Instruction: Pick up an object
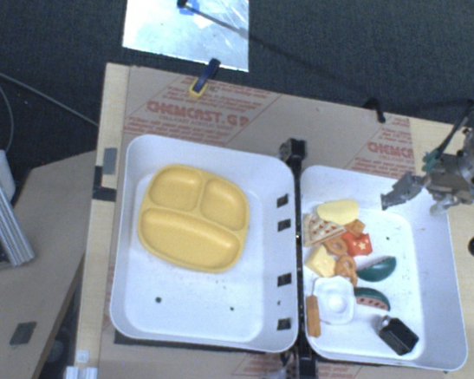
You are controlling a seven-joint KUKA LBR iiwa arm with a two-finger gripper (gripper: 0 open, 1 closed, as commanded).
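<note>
Bench sits on dark carpet; a cardboard sheet under two white bins, with a shiny foil square on the floor beyond. I read the gripper as hovering over the far rim of the right bin, jaws apart, nothing between them.

All the toy food lies nearer the camera than the jaws and to their left: a pale yellow piece, a red piece, a teal piece, a white cup, an orange stick. A black block sits near the near rim.

Bare bin floor directly below the jaws and along the right wall.

Left bin, well left of the jaws, holds a yellow divided plate.
</note>
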